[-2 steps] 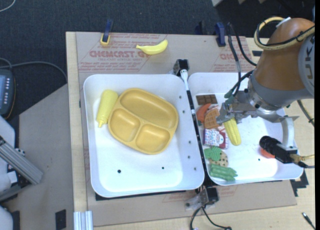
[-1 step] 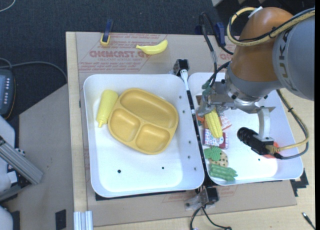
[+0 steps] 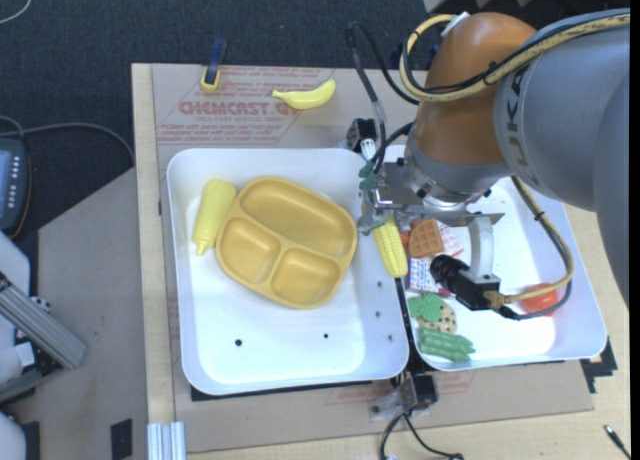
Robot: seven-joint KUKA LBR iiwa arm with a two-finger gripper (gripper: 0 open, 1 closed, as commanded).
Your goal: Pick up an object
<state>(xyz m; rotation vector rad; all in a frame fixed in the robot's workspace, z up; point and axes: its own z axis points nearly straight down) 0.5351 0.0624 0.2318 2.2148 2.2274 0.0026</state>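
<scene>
Pincer (image 3: 400, 210) sits low over the ridge where the two bins meet, under the orange wrist; its spread cannot be told from here. Corn cob (image 3: 390, 249) lies just below it, straddling that ridge, with a waffle piece (image 3: 426, 239) just to its right.

Left bin (image 3: 200, 348) holds the yellow divided tray (image 3: 285, 240) and a yellow bottle (image 3: 211, 214).

Risk: the cob rests on an uneven edge, so a closing pinch could roll it off into either bin, or catch the waffle piece instead.
</scene>
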